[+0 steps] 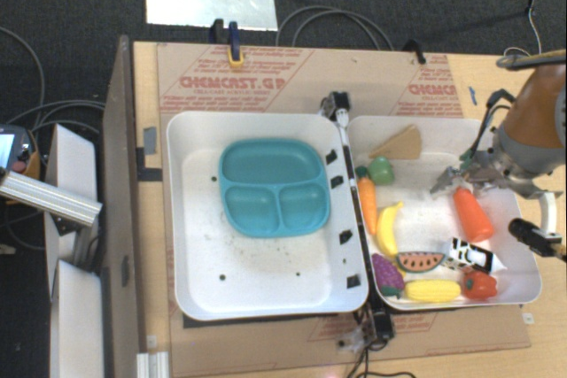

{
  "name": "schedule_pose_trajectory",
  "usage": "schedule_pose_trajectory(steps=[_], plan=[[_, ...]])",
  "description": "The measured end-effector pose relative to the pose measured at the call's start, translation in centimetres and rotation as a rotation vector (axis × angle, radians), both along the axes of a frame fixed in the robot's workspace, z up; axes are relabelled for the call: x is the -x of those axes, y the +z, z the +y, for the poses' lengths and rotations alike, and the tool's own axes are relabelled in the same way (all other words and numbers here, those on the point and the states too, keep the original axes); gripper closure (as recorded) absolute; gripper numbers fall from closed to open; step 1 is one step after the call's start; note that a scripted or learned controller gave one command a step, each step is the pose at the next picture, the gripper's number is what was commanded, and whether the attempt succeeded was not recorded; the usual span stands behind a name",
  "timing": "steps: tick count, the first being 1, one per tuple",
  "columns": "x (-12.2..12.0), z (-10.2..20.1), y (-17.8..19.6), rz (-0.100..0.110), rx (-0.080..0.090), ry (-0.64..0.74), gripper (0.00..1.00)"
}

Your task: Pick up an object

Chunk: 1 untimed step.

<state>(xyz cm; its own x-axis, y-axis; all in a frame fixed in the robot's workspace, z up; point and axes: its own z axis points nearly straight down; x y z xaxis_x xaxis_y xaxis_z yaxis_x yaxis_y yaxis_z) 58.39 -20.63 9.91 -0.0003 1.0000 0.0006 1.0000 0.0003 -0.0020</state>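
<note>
Corn cob (pixel 432 289) lies at right bin (pixel 532 279) front edge. Pincer (pixel 454 180) hovers beside orange carrot (pixel 472 214), state unclear. Advice: centre over carrot, descend straight, close across narrow width.

A blue plastic plate (pixel 273 188) sits in the left white bin (pixel 190 279). Toy foods fill the right white bin (pixel 523 279). The grey gripper (pixel 456 177) hangs by an orange toy carrot (pixel 472 214).

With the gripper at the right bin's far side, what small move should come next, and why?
Probably a short descent onto the orange carrot-like toy: the gripper sits just above its upper end, and nothing shows between the fingers.
</note>
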Motion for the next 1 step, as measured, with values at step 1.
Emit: schedule_pose_trajectory(steps=[1], plan=[[2.23, -0.02, -0.30, -0.002, 0.001, 0.000, 0.00]])
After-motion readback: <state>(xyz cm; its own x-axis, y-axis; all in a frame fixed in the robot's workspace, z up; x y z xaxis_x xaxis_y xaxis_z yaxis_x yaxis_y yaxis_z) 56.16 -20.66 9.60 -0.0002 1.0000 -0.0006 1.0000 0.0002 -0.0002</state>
